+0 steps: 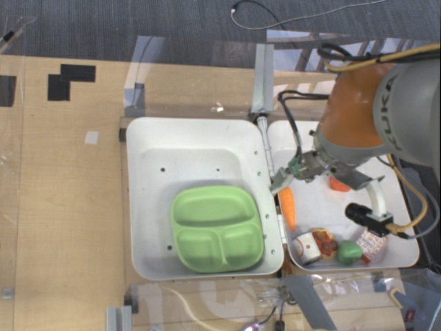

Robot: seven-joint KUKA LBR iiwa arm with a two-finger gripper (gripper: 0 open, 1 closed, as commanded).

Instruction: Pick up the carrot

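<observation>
I see the carrot [287, 209] lying at the left edge of the right bin [406, 257], lower centre-right of frame. My gripper [298, 168] hangs just above it; I cannot tell its state.

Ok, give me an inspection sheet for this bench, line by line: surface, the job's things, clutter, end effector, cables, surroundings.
Surface: wooden bench bearing two white bins, left bin and right bin.
Job's things: carrot lies in the right bin by the wall between the bins, lengthwise along it.
Clutter: green divided plate in the left bin; small can, green item, red-and-white packet and an orange piece in the right bin.
End effector: just above the carrot's far end; nothing seen held.
Cables: black cable along the arm; a loose one on the floor.
Surroundings: grey carpet.
</observation>
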